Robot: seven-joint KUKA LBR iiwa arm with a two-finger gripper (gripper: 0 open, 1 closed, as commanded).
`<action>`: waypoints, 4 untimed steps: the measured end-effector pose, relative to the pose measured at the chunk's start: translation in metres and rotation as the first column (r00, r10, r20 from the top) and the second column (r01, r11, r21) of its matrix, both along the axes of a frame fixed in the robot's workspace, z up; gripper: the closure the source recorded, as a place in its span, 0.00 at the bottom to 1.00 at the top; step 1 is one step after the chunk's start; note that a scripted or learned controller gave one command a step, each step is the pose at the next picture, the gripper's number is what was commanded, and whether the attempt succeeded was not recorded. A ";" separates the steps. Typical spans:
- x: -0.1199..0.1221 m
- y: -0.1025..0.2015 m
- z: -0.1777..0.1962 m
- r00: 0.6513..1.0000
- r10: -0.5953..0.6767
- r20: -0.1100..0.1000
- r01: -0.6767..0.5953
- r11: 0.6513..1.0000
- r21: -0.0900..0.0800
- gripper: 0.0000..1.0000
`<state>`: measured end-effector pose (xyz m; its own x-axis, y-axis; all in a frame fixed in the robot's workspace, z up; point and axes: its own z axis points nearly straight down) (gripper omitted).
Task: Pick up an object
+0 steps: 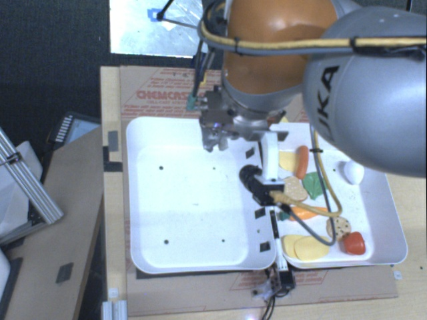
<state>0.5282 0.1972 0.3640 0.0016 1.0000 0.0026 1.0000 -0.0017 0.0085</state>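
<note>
The left bin [187, 212] is lying on the counter [73, 199], with small dark dots on its white floor. The arm [280, 39] is hanging over the far edge where both bins are meeting, and the pincer [215, 137] is pointing down above the left bin's far right corner; if it is open or closed, one cannot tell. In the right bin [383, 212] are resting a yellow piece [303, 247], an orange sausage [302, 161], a green piece [314, 184], a red piece [353, 243] and a white egg [351, 173].

arm [360, 105]: grey casing, black lettering | orange band [277, 29] | yellow cable [287, 43]
</note>
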 end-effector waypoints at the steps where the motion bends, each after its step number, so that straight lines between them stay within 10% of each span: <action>1: -0.001 0.002 0.006 1.000 0.007 -0.005 -0.007 1.000 -0.001 1.00; 3: -0.043 0.037 -0.125 1.000 0.004 -0.014 -0.004 1.000 -0.003 1.00; 4: -0.041 0.037 -0.086 1.000 0.005 -0.005 -0.005 1.000 0.000 1.00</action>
<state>0.4873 0.2344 0.2780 -0.0035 1.0000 0.0022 1.0000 0.0035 0.0034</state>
